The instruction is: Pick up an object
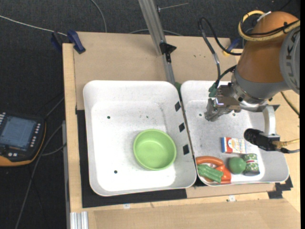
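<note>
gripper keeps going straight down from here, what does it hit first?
Likely the bare floor of the right bin. The gripper points down over its upper part; the small box and the other items lie nearer the camera. Height is unclear.

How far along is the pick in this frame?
Nothing looks picked yet. The tool hangs over bare floor in the upper part of the right bin, nothing visibly in it. The small carton, green ball, can and orange-and-green toy lie at its near end; the green bowl sits in the left bin. Approach, grasp and lift remain.

Single fixed camera above the bench [128, 56], looking down aslant, moderately near, both bins framed
</note>
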Tool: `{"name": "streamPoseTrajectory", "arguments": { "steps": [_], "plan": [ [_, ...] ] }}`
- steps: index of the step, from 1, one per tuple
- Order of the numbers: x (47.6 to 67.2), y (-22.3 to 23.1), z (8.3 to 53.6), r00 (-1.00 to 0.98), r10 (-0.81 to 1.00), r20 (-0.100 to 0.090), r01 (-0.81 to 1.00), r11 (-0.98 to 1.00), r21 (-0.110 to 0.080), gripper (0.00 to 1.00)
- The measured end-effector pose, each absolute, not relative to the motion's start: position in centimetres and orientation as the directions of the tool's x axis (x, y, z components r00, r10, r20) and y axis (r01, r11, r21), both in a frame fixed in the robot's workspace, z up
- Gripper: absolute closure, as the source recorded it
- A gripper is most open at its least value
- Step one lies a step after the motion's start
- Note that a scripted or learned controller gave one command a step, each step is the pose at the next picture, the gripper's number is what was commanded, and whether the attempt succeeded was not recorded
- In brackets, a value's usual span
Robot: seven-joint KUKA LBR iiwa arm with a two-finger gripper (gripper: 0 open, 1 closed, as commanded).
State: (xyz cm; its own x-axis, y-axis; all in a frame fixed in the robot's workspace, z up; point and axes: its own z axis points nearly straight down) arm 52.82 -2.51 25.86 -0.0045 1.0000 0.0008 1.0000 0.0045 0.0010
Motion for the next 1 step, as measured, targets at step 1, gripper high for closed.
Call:
{"name": "streamPoseTrajectory", "arguments": {
  "steps": [1],
  "plan": [
    [54.09,3.54,24.94,-0.005,1.000,0.001,1.000,0.005,0.000,1.00]
  ]
}}
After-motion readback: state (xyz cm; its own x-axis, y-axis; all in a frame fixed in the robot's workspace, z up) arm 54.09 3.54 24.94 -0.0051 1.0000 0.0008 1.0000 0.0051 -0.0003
